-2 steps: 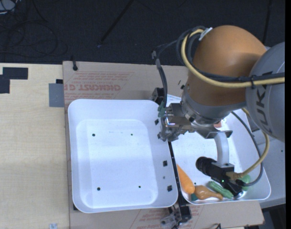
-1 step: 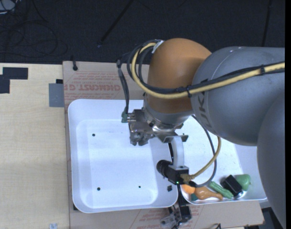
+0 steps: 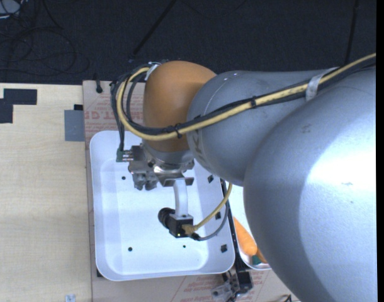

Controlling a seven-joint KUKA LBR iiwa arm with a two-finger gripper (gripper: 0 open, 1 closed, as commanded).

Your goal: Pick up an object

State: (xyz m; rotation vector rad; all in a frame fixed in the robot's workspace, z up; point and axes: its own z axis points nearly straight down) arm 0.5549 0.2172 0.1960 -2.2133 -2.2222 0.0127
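Far to the left of the jaws lies the pale wooden worktop. It bears flat black shapes toward its far edge and a grey rectangle somewhat nearer to the jaws.

Just left of the jaws begins the left bin, a shallow white tray with rounded corners. It rests on a brown cardboard sheet with red print, which shows beyond the bin's far and near rims. A few small dark specks dot the bin's floor to the left of, below and to the right of the jaws. They are too small to tell what they are.

The jaws point down over the far half of this bin. The wrist housing covers them from above, so I cannot tell how far open they stand or whether they hold anything.

Directly beyond the jaws in the view sits the orange band. From it the thick grey arm spreads off to the right.

To the right of the jaws and nearer the camera, an orange object peeps out from under the arm. It lies in the right bin, close to that bin's left wall and well apart from the jaws. A narrow strip of it is in sight, so its shape cannot be told.
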